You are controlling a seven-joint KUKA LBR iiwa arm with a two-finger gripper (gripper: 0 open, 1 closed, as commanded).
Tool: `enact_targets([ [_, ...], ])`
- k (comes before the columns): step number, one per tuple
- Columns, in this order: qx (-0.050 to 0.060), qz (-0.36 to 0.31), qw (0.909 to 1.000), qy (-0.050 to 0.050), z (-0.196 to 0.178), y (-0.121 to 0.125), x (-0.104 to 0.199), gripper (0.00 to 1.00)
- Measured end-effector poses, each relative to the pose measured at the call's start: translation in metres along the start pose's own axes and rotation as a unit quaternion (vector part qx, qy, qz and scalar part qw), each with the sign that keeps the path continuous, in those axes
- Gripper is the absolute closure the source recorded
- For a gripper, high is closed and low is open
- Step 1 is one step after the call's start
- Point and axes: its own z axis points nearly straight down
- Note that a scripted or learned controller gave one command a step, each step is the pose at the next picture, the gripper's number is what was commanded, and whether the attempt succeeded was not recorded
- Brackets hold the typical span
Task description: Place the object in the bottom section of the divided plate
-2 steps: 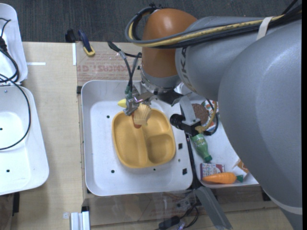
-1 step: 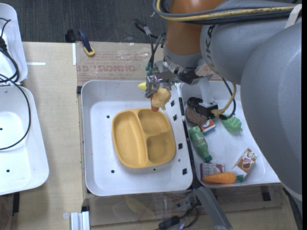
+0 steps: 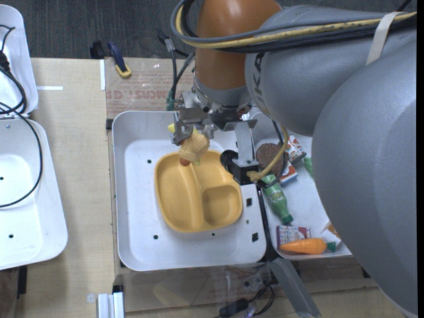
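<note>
- Starting nearest the bottom edge of the view: an orange carrot lies in the right bin, with a small red-and-white packet touching it just above.
- A green bottle lies slantwise in the same bin, beside the dividing wall between the bins.
- In the middle bin sits the yellow divided plate, tilted a little; its sections hold nothing that I can see.
- A small tan object sits at the plate's far rim, directly under the gripper. It appears pinched between the gripper's finger tips, though the contact is partly hidden.
- A brown round disc lies in the right bin, near a colourful packet.
- The arm, grey with its orange band, comes in from the right and covers much of the right bin.
- Farthest: a blue-and-yellow clamp on the bench beyond the bins.
</note>
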Motion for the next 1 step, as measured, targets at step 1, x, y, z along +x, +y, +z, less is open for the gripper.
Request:
enact_targets([
  [1, 0.000, 0.000, 1.0000, 0.000, 0.0000, 0.0001, -0.0005, 0.00],
])
